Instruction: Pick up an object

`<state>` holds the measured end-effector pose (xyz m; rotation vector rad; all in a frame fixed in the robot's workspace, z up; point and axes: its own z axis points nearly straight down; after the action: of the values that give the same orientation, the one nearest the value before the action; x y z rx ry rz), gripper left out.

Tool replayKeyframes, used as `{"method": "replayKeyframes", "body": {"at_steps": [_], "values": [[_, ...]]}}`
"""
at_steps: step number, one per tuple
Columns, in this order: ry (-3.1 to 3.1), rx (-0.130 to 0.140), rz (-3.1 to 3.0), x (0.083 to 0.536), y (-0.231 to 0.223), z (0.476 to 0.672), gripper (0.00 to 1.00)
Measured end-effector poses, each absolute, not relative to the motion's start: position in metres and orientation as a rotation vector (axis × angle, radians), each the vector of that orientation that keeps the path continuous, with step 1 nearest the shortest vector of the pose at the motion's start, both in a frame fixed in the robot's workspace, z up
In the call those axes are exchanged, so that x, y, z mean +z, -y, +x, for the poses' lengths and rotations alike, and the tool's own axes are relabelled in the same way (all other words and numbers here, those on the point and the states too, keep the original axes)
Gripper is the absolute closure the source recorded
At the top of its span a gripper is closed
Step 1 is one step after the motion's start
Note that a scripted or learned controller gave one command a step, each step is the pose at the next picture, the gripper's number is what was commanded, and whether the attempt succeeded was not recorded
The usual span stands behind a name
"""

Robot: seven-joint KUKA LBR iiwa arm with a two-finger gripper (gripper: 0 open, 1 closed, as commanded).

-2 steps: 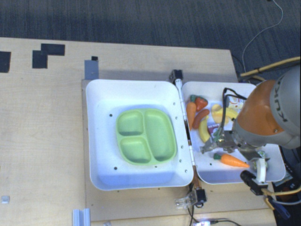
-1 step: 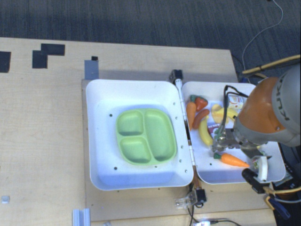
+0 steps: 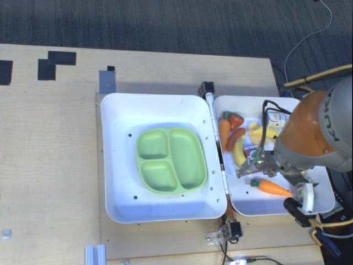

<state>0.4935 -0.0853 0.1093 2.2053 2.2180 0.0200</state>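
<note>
The right bin (image 3: 242,203) holds several toy foods. An orange carrot (image 3: 274,189) with a green top lies near the bin's front. Another orange carrot (image 3: 224,132) stands along the left wall, with a red pepper (image 3: 236,120), a dark red chili (image 3: 236,137) and a yellow banana (image 3: 239,154) beside it. A yellow piece (image 3: 255,130) lies further right. My gripper (image 3: 254,168) hangs low in this bin, just above the front carrot's green end and right of the banana. The arm's orange band (image 3: 309,130) covers the bin's right part.
The left bin (image 3: 118,148) carries a green divided plate (image 3: 171,159) at its middle. A black clamp (image 3: 207,88) sits at the back where the bins meet. Cables and a connector (image 3: 229,232) lie at the bench's front edge. A blue block (image 3: 107,80) stands behind the left bin.
</note>
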Motion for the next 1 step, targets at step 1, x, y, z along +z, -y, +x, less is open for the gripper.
{"method": "replayKeyframes", "body": {"at_steps": [1], "values": [[-2.219,0.007,2.217,0.0870,0.0853,0.4888,0.00]]}}
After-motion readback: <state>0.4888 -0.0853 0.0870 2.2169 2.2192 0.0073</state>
